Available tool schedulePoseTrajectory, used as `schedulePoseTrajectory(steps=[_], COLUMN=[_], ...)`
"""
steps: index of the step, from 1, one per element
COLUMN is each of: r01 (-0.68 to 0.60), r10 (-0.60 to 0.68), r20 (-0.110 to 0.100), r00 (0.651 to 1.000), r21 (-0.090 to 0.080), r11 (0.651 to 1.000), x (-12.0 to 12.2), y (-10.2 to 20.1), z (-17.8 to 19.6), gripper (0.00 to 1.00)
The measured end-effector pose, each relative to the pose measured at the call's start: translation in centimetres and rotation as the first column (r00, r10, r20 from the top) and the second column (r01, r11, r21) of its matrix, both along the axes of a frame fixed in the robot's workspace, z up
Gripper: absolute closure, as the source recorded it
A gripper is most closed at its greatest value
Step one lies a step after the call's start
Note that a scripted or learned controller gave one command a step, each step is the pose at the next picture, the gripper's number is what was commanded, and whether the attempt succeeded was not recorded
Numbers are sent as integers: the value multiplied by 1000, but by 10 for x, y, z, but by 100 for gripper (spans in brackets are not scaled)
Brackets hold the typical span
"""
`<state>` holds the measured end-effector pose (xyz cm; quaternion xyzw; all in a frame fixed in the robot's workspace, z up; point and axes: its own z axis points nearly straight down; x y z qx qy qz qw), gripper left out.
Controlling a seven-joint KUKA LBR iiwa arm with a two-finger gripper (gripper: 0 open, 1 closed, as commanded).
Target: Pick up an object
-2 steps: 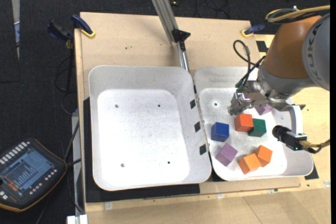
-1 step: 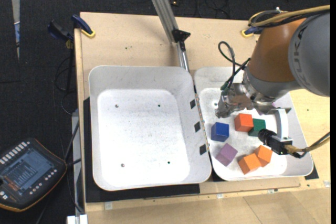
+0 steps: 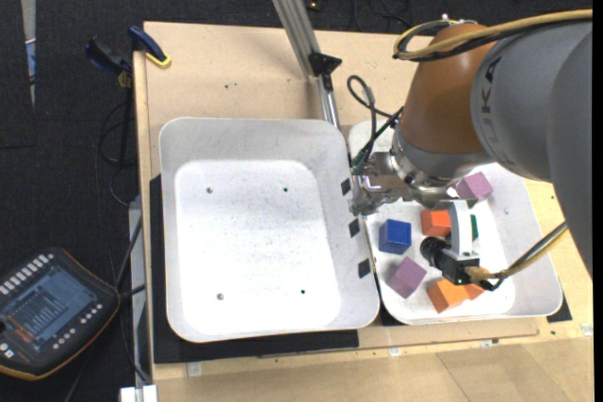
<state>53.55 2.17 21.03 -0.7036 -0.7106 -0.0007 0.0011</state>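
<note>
Two white bins sit side by side on the wooden surface point(image 3: 236, 80): left bin point(image 3: 171, 202) and right bin point(image 3: 539, 297).

Camera view:
- Arm point(image 3: 528, 99) comes in from the right. Its orange band point(image 3: 450, 99) hangs over the rear left part of the right bin.
- Gripper point(image 3: 370, 188) sits at the right bin's left edge, close to the wall next to the left bin.
- Grip state: cannot tell, as the wrist covers it from above.
- Candidate objects are all in the right bin.
- Blue cube point(image 3: 396, 235) lies nearest, just below and right of the gripper.
- Front purple block point(image 3: 408, 277) lies just in front of the cube.
- Rear orange block point(image 3: 435, 222) lies just right of the cube.
- Front orange block point(image 3: 450, 294) is near the front wall, right of the front purple block.
- Rear purple block point(image 3: 474, 186) lies by the arm's lower edge.
- Clamp point(image 3: 141, 47), blue and yellow, is at the surface's rear left corner.
- Metal pole point(image 3: 292, 5) slants down towards the gap between the bins.
- Pendant point(image 3: 47, 311) lies on the floor, lower left.
</note>
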Motion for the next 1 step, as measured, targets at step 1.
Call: schedulePoseTrajectory(steps=[1], r01=[1], r10=[-1], r20=[2], r00=[1000], r21=[-1], r11=[1000], x=[-10], y=[43], z=[14], gripper=[100])
